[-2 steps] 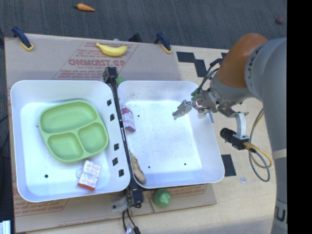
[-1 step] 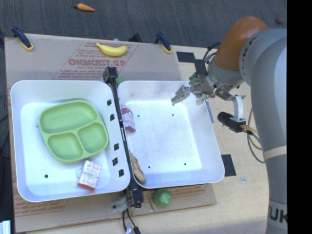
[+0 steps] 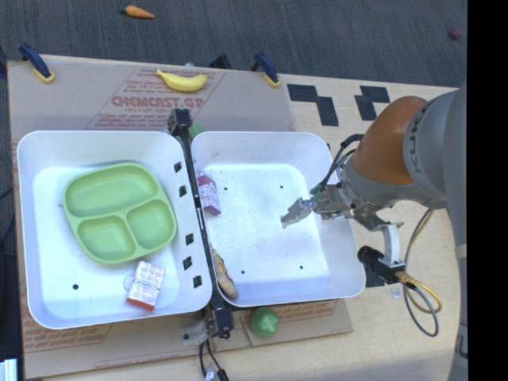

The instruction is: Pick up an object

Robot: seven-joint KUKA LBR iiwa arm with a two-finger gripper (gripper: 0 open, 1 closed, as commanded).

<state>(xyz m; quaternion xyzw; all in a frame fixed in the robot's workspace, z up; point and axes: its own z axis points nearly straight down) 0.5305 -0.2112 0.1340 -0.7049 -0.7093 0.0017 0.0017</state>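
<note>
Your gripper [image 3: 292,215] hangs over the right bin [image 3: 262,141], its fingers narrow and gripping nothing; the nearest pickable object, a red-and-white packet [image 3: 208,193], lies against that bin's left wall.

Two white bins, the left bin [image 3: 32,213] and the right bin [image 3: 262,145], look like smooth, slightly glossy plastic. A light green divided plate [image 3: 119,211] in the left bin is smooth plastic with a soft sheen. Beside it lies a small carton [image 3: 146,284] of printed paper. The bench is covered with matt brown cardboard [image 3: 103,101] printed in red. The arm's orange band [image 3: 389,137] shines, and its grey shell [image 3: 436,145] looks smooth.
</note>
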